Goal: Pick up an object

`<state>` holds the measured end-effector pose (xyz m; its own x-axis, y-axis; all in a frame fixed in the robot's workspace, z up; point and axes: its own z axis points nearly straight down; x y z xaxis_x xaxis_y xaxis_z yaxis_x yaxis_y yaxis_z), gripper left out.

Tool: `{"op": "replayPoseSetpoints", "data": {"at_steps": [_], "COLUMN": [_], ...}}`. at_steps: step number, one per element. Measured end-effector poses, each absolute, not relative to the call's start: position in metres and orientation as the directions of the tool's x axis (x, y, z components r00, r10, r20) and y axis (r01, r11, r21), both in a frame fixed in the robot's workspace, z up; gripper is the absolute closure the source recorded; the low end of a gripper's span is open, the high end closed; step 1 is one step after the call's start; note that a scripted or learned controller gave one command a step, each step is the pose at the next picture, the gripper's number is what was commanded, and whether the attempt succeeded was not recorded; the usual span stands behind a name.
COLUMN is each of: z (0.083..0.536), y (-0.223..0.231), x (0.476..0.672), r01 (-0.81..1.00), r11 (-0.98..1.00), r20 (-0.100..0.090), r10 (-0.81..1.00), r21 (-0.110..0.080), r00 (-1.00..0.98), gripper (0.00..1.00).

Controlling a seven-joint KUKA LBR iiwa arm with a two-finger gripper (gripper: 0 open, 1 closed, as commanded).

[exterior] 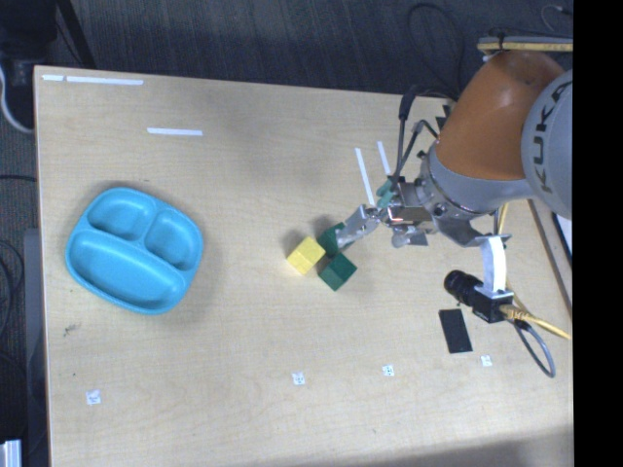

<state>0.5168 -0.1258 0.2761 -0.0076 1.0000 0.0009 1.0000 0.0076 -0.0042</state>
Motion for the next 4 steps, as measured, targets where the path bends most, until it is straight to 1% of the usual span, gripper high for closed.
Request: {"op": "replayPoseSetpoints", "data": {"at_steps": [1, 2, 3, 4], "z": [0.153, 0.097, 0.105, 0.203], "y": [-0.102, -0.149, -0.148, -0.119], "x": [0.562, 0.587, 0.586, 0.585], "r01": [0.999, 0.994, 0.994, 0.976], "r11": [0.042, 0.106, 0.111, 0.219], "r20": [0.001, -0.003, -0.002, 0.001], "r10": [0.999, 0.994, 0.994, 0.976], "r21": [-0.007, 0.006, 0.003, -0.003], "r00": [-0.042, -0.106, -0.111, -0.219], "gripper": [0.00, 0.00, 1.00, 1.00]}}
